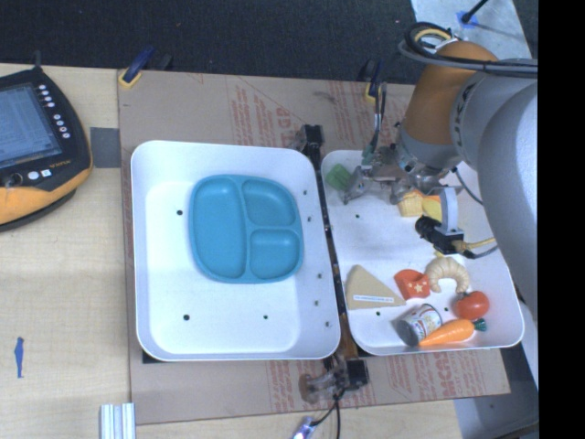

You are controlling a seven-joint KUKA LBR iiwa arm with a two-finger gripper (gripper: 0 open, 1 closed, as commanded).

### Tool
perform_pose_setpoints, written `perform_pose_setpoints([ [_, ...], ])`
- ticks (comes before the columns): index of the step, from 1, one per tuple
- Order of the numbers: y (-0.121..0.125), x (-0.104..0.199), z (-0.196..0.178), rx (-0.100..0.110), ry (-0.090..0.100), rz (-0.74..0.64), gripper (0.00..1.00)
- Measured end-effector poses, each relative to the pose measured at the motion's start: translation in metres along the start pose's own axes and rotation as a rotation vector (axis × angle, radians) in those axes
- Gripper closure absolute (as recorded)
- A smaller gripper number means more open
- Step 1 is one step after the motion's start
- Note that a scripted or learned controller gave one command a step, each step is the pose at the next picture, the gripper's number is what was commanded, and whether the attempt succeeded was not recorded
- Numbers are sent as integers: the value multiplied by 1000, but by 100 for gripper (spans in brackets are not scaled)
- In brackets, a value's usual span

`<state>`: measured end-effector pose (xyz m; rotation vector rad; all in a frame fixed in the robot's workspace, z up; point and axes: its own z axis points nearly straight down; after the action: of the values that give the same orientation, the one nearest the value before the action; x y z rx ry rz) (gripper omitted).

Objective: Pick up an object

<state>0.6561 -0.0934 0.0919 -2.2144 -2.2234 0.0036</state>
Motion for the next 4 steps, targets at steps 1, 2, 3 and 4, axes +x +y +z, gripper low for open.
perform_pose_setpoints([
  [1, 0, 1, 0, 0, 0, 0, 0],
  [2, 0, 1, 0, 1, 0, -1, 0],
  [3, 0, 1, 0, 1, 0, -1, 0],
  [4, 0, -1, 0, 1, 0, 1, 0],
])
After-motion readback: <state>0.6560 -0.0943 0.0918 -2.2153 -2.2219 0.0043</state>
